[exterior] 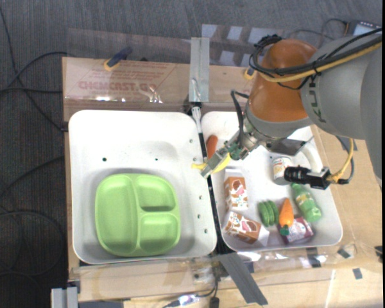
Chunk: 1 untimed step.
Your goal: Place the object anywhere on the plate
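Note:
A green divided plate (138, 213) lies in the left bin (115, 130), toward its front. My gripper (216, 162) hangs low over the wall between the two bins, just right of the plate's far corner. A small yellow piece (200, 166) shows right at its tip, above the left bin's right edge; I cannot see whether it is held. The grey arm with its orange band (279, 85) reaches in from the upper right.
The right bin (327, 233) holds an orange-red sausage shape (211, 145), two patterned cartons (236, 192) (242, 226), a green vegetable (267, 212), a carrot (286, 213), a purple item (298, 230), a green bottle (306, 203) and a small white jar (279, 169).

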{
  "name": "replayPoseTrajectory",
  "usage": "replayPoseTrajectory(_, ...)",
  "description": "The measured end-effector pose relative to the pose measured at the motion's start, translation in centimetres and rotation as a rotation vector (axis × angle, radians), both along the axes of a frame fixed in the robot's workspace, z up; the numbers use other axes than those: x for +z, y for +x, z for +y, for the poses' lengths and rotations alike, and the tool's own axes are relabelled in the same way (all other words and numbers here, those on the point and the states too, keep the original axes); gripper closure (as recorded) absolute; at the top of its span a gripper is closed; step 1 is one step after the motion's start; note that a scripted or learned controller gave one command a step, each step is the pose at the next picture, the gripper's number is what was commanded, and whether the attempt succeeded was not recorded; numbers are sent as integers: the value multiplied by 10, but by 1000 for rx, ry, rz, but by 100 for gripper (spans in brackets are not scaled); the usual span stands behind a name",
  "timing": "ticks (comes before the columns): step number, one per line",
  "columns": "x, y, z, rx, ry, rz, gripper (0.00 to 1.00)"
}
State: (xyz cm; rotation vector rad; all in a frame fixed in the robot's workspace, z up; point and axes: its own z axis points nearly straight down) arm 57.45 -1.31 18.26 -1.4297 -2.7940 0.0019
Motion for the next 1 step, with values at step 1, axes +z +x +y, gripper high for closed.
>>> replayPoseTrajectory(1,41,-27,0,113,-1,-3,100)
